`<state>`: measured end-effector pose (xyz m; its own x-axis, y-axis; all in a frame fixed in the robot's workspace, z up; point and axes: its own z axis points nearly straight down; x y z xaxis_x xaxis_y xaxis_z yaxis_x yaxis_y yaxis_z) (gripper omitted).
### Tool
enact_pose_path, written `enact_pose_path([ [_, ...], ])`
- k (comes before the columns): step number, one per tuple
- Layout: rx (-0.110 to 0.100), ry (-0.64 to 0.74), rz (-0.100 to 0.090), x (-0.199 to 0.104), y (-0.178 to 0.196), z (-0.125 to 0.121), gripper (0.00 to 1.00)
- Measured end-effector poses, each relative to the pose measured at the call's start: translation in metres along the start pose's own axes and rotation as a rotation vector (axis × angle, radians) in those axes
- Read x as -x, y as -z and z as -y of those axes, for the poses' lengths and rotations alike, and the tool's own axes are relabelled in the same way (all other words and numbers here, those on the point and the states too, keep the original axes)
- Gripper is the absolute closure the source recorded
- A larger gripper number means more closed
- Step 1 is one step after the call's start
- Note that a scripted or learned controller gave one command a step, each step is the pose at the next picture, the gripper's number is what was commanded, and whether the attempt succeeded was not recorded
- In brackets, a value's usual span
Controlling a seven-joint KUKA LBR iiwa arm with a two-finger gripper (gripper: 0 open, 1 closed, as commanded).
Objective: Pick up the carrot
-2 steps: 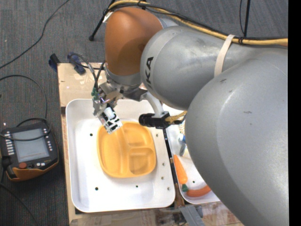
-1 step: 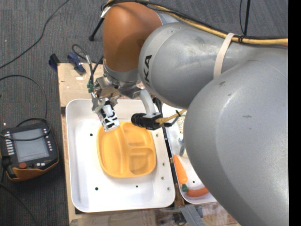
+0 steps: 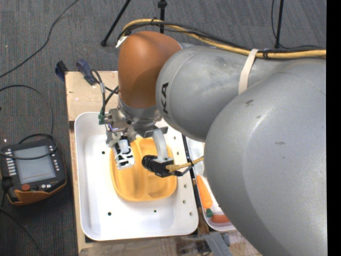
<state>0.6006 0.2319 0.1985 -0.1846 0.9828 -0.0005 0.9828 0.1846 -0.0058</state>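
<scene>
The carrot [image 3: 204, 195] lies in the right bin [image 3: 219, 226], a slim orange shape with a green end toward the front, mostly hidden by the arm. My gripper [image 3: 124, 157] hangs over the left bin [image 3: 90, 196], well to the left of the carrot. It sits right above the left part of a yellow dish [image 3: 145, 188]. The view does not show anything held in it.
The yellow dish takes up the middle of the left bin, with bare white floor around it. The large grey arm covers most of the right bin. A teach pendant [image 3: 33, 169] rests on the floor left of the bench.
</scene>
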Motion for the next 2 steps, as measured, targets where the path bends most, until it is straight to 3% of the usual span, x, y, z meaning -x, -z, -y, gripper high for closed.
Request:
enact_pose_path([
  [1, 0.000, -0.493, 0.001, 0.001, 0.026, 0.020, 1.00],
  [2, 0.000, -0.615, 0.000, -0.007, 0.033, -0.043, 1.00],
])
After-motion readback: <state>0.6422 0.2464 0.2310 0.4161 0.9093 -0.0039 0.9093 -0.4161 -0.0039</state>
